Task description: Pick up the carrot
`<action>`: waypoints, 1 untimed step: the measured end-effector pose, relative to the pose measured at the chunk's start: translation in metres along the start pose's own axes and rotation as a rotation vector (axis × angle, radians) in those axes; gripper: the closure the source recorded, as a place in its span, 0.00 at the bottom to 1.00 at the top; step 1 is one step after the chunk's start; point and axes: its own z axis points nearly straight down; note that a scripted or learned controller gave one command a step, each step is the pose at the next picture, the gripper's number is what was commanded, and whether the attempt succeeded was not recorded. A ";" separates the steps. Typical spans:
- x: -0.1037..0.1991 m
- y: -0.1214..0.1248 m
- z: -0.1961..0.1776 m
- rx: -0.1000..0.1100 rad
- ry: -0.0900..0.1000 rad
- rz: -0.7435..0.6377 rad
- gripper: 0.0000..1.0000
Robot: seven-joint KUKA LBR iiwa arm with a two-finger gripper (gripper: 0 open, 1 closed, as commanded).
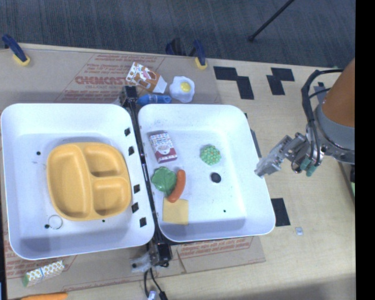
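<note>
The carrot (177, 185) is a short orange stick lying in the right bin (237, 125), near its left wall. It rests between a green leafy piece (163, 179) and a yellow cheese slice (175, 212). My gripper (281, 157) hangs outside the bin, just past its right rim, well to the right of the carrot. Its fingers point left toward the bin with nothing between them.
In the right bin also lie a red-and-white packet (162, 146), a green dotted round piece (210, 155) and a small dark disc (215, 178). The left bin (25, 124) holds a yellow divided tray (87, 180). Small toys (182, 88) sit behind the bins.
</note>
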 end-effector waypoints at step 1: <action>0.000 0.000 0.009 0.000 -0.004 -0.378 1.00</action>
